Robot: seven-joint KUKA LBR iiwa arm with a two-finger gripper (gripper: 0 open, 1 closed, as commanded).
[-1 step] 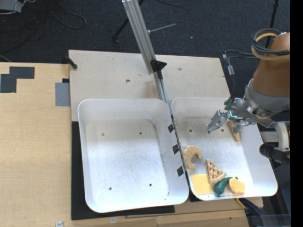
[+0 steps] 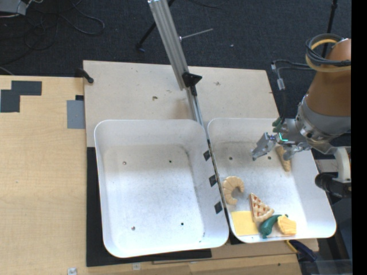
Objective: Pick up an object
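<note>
Your candidates for picking all lie in the right bin [image 2: 321, 196]. Near its left wall you see a pale, curled croissant-shaped toy [image 2: 233, 189]. Toward the near edge sits a triangular waffle-patterned wedge [image 2: 261, 207], with a flat yellow square [image 2: 243, 223] just beside it on its left. A teal-green piece [image 2: 268, 226] touches the wedge's lower tip, and an orange-yellow chunk [image 2: 287, 226] lies right against that (the three form a tight cluster at the front rim). A tan, elongated piece [image 2: 285, 159] lies farther back, near the right wall.

Your gripper [image 2: 269, 148] hangs over the back half of that same bin, close to the tan piece, and well apart from the front cluster. Nothing is visibly caught by it, and you cannot tell from this angle how far apart its fingers stand.

The grey arm [image 2: 330, 79] with its orange band comes in from the right. The left bin [image 2: 149, 188] sits alongside, on the bench [image 2: 132, 90], and a slanted aluminium rail [image 2: 172, 44] rises between the two bins.
</note>
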